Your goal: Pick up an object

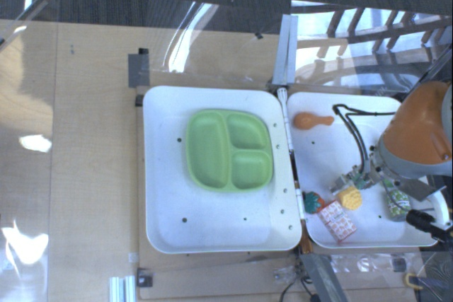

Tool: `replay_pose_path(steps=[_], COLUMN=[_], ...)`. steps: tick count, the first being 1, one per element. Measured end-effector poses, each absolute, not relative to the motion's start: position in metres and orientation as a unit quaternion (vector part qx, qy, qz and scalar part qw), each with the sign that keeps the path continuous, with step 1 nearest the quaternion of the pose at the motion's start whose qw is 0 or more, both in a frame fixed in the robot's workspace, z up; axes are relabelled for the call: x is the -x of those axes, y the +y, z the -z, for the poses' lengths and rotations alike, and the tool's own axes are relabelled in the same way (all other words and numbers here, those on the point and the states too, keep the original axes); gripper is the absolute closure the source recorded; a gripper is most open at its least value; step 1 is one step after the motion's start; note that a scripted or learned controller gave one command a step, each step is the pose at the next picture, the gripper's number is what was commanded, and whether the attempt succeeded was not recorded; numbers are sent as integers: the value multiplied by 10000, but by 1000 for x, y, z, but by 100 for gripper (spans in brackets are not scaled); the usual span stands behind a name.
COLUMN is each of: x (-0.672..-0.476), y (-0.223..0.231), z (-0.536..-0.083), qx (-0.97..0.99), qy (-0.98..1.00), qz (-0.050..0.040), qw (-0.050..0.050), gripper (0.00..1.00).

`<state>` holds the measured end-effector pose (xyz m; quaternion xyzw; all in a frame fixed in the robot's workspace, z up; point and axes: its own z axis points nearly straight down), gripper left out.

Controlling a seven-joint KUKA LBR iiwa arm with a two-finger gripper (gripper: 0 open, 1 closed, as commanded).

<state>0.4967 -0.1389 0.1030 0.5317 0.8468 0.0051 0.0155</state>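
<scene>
Gripper [352, 184] position: we are seeing it lowered into the right bin [368, 106], just above a yellow object [350, 199].

We are unable to determine whether it is apart, together, or clamped on anything, since the wrist is covering it. Just left of the yellow object, a red-and-white carton [337, 220] and a dark green item [311, 202] are lying near the bin's front-left corner. A green packet [397, 202] is sitting to the right, under the arm. An orange drumstick-shaped toy [310, 121] is resting well apart, near the rear wall. In the left bin [163, 173], we are observing a green divided tray [229, 150].
</scene>
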Motion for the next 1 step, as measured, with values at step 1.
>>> replay_pose_path(steps=[1], x=[-490], y=[-88], z=[-197], qx=[-4943], qy=[8693], qz=[-21], qw=[46], gripper=[100])
